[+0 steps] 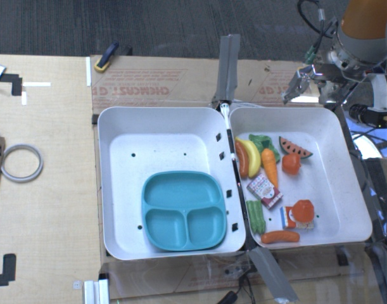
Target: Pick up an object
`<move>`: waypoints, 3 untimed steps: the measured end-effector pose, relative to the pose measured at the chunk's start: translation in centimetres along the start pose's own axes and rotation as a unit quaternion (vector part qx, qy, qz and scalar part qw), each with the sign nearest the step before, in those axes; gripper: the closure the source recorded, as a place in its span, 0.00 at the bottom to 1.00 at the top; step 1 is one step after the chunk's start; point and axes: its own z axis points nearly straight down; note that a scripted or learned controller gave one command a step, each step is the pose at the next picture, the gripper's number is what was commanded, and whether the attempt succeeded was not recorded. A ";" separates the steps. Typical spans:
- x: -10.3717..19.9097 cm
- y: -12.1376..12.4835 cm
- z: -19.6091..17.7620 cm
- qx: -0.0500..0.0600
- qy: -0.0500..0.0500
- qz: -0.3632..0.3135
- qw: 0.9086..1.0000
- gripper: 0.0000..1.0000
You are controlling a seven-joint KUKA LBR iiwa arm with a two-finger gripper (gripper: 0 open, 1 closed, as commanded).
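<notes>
Above the far rim of the right bin (345, 132), toward the upper right corner: pincer (313, 84) hanging off the grey arm with its orange band (365, 8), fingers spread apart, nothing between them. Well clear of the toys below.

Inside the right bin, a scatter of play food. Near the dividing wall: banana (251, 156) lying lengthwise, with a red sausage-like piece (242, 160) pressed against its left side. Just beside the banana, to the right: carrot (270, 166), tip pointing toward the near rim. Behind these, green leafy piece (261, 141). Further right: watermelon slice (295, 148), and touching below it a small red tomato (291, 163). Mid-bin: small printed packet (263, 189), tilted. Toward the near rim: green pod (256, 216), hot dog sausage (280, 236), and an orange-red piece (302, 211) on a small carton.

Inside the left bin (111, 170): teal divided plate (183, 210) with three compartments, sitting toward the near right corner.

Off to the left on the table (47, 233): roll of tape (19, 163). Beyond the bins: flattened cardboard (155, 81) and a yellow-and-blue tool (106, 57) at its far left corner.
</notes>
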 end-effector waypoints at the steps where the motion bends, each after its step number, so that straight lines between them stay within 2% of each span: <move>1: 1.9 -2.4 15.8 0.000 0.000 -0.213 0.977 0.00; 2: 1.3 -6.5 19.1 0.000 0.000 -0.172 0.985 0.00; 3: 1.2 -6.4 18.2 -0.001 0.000 -0.170 0.985 1.00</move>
